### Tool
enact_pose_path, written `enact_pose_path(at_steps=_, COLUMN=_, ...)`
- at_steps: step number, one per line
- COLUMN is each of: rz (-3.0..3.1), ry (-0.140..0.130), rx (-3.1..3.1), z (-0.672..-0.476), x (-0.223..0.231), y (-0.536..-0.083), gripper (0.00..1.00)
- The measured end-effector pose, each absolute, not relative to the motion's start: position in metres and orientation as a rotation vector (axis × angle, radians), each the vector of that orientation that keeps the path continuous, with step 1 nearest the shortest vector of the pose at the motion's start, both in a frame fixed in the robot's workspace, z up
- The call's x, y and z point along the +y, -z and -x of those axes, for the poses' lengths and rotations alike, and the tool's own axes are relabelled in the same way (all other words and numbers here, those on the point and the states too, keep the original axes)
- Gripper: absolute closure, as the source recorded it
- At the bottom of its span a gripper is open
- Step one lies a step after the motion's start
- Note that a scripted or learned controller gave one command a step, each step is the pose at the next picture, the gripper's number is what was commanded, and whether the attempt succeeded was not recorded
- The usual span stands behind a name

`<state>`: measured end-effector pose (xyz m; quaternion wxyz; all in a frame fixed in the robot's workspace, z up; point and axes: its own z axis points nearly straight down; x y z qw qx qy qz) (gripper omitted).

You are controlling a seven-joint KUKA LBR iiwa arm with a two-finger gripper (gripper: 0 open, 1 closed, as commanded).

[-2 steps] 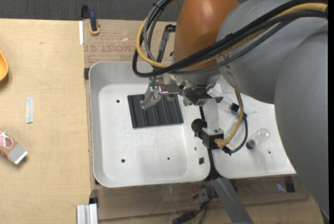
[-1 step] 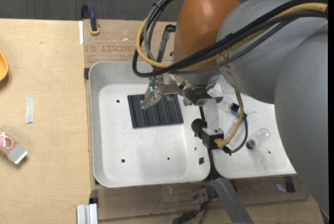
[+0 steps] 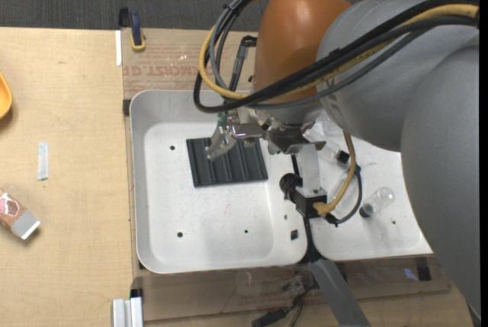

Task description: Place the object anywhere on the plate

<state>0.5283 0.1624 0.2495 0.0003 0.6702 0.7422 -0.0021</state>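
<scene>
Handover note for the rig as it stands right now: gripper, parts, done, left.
Gripper: low over the dark grey ribbed rectangular plate, at its upper-left part; nothing visibly held between its fingers.
Plate lies flat in the left white bin.
A small clear rounded object sits in the right white bin, apart from the plate.
Done: no object seen on the plate.
Left: get an object onto it.
</scene>
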Motion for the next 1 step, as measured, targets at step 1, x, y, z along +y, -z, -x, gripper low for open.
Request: enact_pose_path(at_steps=1, rz=-2.105, ry=0.007, rx=2.331, z=-0.5283, x=0.1624, y=-0.2495, gripper=0.0)
